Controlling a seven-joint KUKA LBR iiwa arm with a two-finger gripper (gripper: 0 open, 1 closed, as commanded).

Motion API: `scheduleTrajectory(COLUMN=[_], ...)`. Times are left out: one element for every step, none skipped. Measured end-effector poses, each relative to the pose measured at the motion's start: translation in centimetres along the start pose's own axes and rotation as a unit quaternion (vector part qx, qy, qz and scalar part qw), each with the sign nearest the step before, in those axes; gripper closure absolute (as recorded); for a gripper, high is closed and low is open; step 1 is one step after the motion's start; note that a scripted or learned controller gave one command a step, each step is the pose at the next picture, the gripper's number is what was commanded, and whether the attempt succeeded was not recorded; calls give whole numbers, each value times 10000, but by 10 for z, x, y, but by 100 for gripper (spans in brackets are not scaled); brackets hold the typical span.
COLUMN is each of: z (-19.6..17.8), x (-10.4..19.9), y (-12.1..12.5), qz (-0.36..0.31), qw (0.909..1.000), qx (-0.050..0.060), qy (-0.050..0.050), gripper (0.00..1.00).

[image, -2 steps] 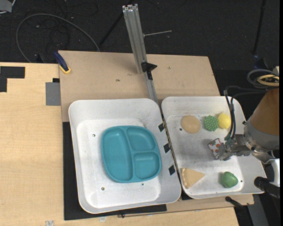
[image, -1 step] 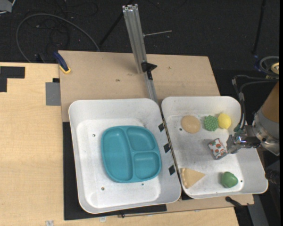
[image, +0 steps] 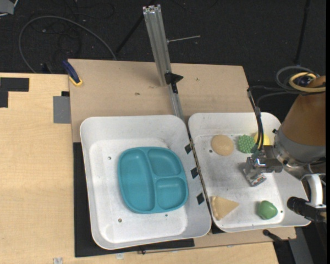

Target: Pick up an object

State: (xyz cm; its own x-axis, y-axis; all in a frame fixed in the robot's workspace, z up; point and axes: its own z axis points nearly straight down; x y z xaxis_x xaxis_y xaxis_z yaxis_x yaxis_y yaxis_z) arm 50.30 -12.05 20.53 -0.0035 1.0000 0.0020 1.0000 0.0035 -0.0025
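My gripper [image: 256,173] hangs low over the middle of the right bin [image: 231,126], its metal fingers pointing down at the bin floor. Around it lie a tan round bun [image: 222,145] to the upper left, a green bumpy ball [image: 245,143] just above with a yellow piece [image: 262,139] beside it, a tan wedge [image: 224,207] at the lower left, and a green pepper-like piece [image: 267,209] at the lower right. I see nothing between the fingers.
The left bin [image: 99,133] holds a teal divided plate [image: 152,179]. A metal post [image: 158,43] rises behind the bins. The arm's orange band and grey wrist [image: 305,125] overhang the right bin's right side.
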Motion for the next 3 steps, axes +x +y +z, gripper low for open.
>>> scheduleTrajectory(z=[7, -5, -14], x=[48, 93, 142], y=[16, 29, 33], qz=[0, -1, -2], qw=[10000, 10000, 10000], qx=[3, -2, 1], qy=[-1, -7, -5], gripper=[100, 100, 100])
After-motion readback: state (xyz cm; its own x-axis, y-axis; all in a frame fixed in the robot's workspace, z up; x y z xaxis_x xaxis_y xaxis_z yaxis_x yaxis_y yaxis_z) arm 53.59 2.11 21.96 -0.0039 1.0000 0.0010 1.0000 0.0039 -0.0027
